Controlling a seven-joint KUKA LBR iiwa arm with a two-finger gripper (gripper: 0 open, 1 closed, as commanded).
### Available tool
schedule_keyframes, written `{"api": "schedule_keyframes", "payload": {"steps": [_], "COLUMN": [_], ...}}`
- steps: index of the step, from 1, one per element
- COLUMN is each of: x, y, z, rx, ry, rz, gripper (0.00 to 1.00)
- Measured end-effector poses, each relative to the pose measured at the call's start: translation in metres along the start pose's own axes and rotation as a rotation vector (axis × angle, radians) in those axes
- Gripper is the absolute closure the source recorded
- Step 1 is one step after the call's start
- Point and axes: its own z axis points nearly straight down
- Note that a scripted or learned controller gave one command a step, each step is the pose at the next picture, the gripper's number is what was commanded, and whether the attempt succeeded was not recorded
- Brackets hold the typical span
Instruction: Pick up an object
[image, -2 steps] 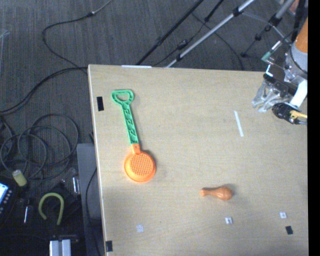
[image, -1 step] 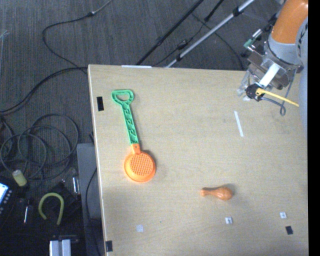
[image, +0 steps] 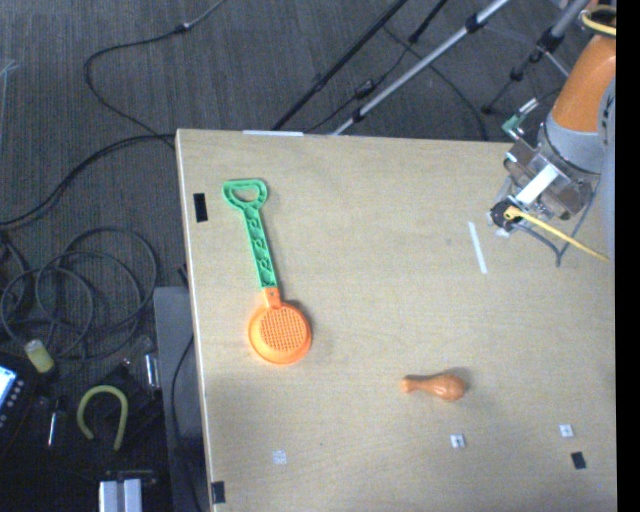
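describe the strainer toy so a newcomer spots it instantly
Start at the tan bench top and look to its left side, far from the arm. The strainer lies flat there, green handle pointing up the view. Its round orange mesh head sets it apart from the small plain orange drumstick-shaped piece lower right.

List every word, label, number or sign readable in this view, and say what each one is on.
No readable text anywhere.
Small black and white square markers near the front edge of the tan board: too small to read.
Black tab at the board's left edge: no lettering visible.
Green-handled orange strainer and orange drumstick toy: no visible labels.
Tool at right: no legible marking.
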Motion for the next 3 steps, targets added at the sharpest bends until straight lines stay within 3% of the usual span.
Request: {"api": "schedule_keyframes", "payload": {"steps": [1, 2, 3], "x": [-0.038, -0.097, -0.023], "y": [0.01, -0.037, -0.082], "z": [0.016, -0.04, -0.095], "rx": [-0.001, 0.0, -0.001], "ry": [-0.001, 0.0, 0.001], "rz": [0.438, 0.44, 0.437], "gripper": [1.0, 1.0, 1.0]}}
